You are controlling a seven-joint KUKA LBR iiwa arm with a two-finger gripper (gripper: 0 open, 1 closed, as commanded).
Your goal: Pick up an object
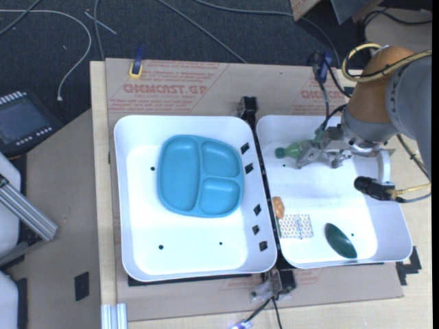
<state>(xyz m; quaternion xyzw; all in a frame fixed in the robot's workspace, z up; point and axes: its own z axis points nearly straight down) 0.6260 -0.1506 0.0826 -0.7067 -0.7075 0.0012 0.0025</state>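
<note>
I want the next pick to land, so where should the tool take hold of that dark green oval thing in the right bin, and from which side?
Probably from straight above, the fingers closing across the narrow width of the dark green oval object near its middle. It lies flat and slanted near the right bin's front wall, apart from the patterned packet, so its long sides look free.

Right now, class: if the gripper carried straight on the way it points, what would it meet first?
The gripper points toward the view's left, low over the right bin. First in that line is probably the small green object at its tip; height above it is unclear.
</note>
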